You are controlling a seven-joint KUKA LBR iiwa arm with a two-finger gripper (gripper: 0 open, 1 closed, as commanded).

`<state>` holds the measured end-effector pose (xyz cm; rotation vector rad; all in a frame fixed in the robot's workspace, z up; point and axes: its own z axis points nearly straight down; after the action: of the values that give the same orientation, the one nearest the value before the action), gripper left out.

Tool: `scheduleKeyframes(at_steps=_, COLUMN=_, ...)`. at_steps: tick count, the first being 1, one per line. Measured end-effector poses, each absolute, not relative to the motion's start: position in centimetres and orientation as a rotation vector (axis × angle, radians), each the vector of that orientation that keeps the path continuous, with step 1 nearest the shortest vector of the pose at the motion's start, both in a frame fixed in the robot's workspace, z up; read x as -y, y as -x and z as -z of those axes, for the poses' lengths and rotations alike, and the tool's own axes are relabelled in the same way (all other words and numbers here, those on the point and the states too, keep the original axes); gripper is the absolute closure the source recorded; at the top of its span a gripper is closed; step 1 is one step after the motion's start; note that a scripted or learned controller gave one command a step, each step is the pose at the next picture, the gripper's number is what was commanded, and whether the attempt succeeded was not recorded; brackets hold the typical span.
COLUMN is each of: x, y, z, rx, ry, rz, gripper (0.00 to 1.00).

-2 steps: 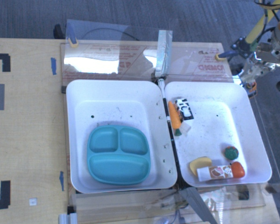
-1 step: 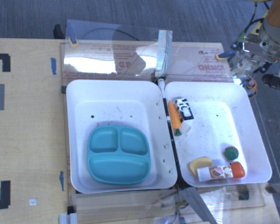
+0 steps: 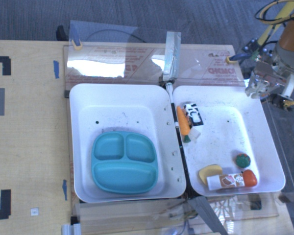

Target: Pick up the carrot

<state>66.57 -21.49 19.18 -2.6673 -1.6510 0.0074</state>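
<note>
Bins: two shallow white plastic trays with rounded corners, side by side in the middle of the frame; left bin (image 3: 83,99), right bin (image 3: 264,131).
Carrot: one carrot (image 3: 183,122), a slim orange taper with a small green end, lying lengthwise against the left wall of the right bin, upper part, green end toward the bottom of the frame.
Card: one small black-and-white printed piece (image 3: 192,114), flat, just beside the carrot on its right.
Plate: one teal divided plate (image 3: 123,162), smooth, three compartments, in the lower half of the left bin.
Lower right cluster: one yellow curved piece (image 3: 210,171), one white packet with a red-brown label (image 3: 225,181), one round orange-red item (image 3: 250,178), one dark green ball (image 3: 243,160); the packet touches the yellow and orange-red pieces.
Gripper: one gripper (image 3: 257,88), grey metal, at the upper right corner of the right bin, well apart from the carrot; whether its claw is spread or pressed together cannot be told.
Shield: clear plastic sheet (image 3: 117,58) standing behind the bins, glossy with glare.
Bench: pale wood-toned bench (image 3: 24,146), blue tape marks.
</note>
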Motion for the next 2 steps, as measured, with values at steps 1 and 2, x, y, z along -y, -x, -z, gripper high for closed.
scheduleKeyframes(at_steps=1, x=20.92, y=-66.75, z=-22.1, rx=1.367, ry=2.832, rz=0.003, gripper=1.0)
scheduleKeyframes(at_steps=2, x=21.24, y=-66.17, z=-22.55, rx=1.128, ry=2.934, rz=0.001, gripper=1.0)
